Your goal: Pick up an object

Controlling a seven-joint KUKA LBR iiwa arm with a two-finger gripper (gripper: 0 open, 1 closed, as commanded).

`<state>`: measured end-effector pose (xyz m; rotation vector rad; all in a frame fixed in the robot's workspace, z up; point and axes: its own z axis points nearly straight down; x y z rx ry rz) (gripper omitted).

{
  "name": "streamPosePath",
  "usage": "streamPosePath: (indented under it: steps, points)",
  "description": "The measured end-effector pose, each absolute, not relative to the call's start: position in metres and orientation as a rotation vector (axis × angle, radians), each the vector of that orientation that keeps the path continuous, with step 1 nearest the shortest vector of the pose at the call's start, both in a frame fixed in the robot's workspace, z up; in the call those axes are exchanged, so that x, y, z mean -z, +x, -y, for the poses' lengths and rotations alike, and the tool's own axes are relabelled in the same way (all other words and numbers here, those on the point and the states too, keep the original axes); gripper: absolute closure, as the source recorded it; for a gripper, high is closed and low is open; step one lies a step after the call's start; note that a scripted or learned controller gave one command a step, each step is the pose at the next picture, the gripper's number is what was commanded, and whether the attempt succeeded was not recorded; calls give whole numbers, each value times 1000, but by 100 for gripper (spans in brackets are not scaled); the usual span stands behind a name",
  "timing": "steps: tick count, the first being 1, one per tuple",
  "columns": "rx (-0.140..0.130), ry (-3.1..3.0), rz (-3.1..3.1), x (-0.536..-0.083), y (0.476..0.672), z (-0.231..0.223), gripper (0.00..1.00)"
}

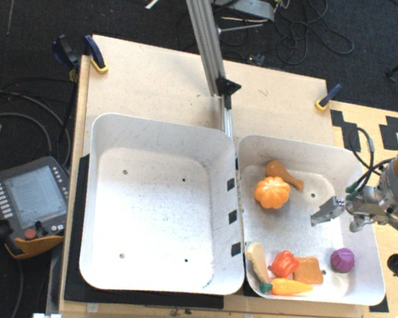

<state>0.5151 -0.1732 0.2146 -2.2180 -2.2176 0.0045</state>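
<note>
- Dark carpet strewn with cables is seen around a pale bench (166, 83), on which two white bins are set side by side.
- No object is seen in the left bin (114, 134); all objects are gathered in the right bin (370, 254).
- An orange pumpkin (272, 193) is placed at the bin's 11 o'clock, with a brown piece (284, 173) touching it above.
- A purple ball (342, 260) is found at 4 o'clock; a red pepper (284, 264), a toast slice (309, 270), a carrot (291, 287) and a pale piece (258, 260) are clustered at 6 o'clock.
- The gripper (343, 213) is held over the bin's right half; its fingers appear spread apart, with nothing between them.
- The ball is judged nearest, at 5 o'clock from the gripper; the pumpkin lies at 9 o'clock, well apart.
</note>
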Motion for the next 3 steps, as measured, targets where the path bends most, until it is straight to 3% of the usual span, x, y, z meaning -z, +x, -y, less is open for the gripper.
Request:
streamPosePath:
  steps: [1, 2, 3]
  points:
    - [-4, -2218, 2218, -167, 521, 167, 0]
    - [-6, -2219, 2215, -110, 512, 173, 0]
    - [1, -2222, 2221, -123, 515, 173, 100]
